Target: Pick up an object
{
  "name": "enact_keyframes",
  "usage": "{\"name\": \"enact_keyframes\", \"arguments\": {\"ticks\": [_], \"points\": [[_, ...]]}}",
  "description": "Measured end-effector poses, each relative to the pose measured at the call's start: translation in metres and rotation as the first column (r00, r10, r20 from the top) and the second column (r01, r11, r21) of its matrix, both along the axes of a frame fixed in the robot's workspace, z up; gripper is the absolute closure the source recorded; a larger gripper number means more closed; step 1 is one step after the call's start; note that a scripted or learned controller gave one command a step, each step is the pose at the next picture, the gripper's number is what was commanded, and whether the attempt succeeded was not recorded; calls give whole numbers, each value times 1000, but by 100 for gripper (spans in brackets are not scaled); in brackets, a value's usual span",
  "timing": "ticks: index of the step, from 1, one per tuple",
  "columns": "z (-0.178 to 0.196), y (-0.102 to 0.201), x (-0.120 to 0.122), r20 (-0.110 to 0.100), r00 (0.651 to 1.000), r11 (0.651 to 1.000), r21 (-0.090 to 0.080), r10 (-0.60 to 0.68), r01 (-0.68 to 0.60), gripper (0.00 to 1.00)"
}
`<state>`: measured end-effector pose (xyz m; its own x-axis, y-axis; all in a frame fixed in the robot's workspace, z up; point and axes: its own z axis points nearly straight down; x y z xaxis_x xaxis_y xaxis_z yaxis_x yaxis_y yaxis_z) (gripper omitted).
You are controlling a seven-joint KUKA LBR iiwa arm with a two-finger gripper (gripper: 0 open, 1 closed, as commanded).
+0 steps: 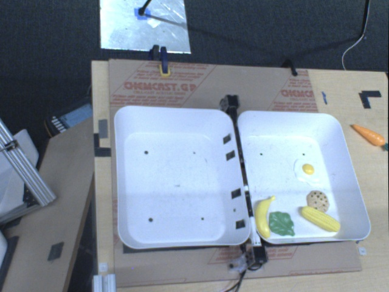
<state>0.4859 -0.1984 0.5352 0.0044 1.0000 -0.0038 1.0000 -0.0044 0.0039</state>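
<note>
The fingers can't be judged from here. Banana (pixel 262 216), leaf (pixel 282 224), corn (pixel 320 219) and cookie (pixel 317 200) crowd the right bin's (pixel 285 129) near edge, so a grab could nudge neighbours or slip

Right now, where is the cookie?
The cookie lies in the right-hand bin, near its front right corner, just behind the corn cob and in front of the fried egg.

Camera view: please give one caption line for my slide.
Right bin holds banana, corn, cookie, fried egg, green leaf.
</note>
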Motion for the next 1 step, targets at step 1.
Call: {"name": "enact_keyframes", "arguments": {"ticks": [1], "points": [[0, -8, 1, 0, 1000, 1000, 1, 5, -5, 0]]}}
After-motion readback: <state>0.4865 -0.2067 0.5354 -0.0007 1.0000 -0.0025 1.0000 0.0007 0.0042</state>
